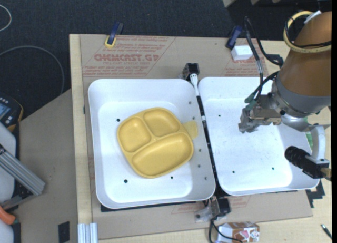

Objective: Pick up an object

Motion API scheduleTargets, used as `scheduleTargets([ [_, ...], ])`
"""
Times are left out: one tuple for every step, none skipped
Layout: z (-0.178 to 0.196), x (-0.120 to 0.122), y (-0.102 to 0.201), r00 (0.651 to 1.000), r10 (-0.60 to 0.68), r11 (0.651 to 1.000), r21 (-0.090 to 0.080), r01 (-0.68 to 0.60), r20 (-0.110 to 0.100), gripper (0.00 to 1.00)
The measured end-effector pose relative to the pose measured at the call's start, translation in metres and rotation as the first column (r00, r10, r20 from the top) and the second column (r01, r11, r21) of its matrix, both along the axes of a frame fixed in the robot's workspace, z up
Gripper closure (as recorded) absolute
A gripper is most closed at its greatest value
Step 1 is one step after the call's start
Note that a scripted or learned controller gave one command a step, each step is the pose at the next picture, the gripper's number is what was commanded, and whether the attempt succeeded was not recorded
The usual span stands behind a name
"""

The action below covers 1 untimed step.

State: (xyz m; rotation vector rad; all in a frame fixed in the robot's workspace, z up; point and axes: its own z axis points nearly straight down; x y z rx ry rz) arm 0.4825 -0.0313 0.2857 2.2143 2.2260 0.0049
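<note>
Yellow plastic plate (155, 143), divided into three compartments, lies flat in the left bin (100, 131), well apart from the jaws and across the divide from them. The gripper (251, 121) hangs over the right bin (231, 173), above its bare white floor near the middle of that bin; whether its jaws are released or clenched cannot be told from this angle, and nothing shows between them.

Nearest the jaws is the grey arm (308, 78) with its orange band, reaching in from the side away from the plate. Cables (258, 62) run down along the wrist. Beyond the jaws toward the plate, the two bins' adjoining rims and a black clip (190, 71) at their far end stand between gripper and plate. A small tab on the plate's edge points toward that divide. Farther off, the cardboard sheet (131, 55) under both bins carries red lettering, with a yellow-tipped clamp (112, 35) on its far edge and a white block (241, 52) behind the right bin.
</note>
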Motion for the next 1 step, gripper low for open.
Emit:
scheduleTargets([
  [0.0905,-0.0027,0.0729,1.000,0.001,1.000,0.000,-0.001,0.005,1.00],
])
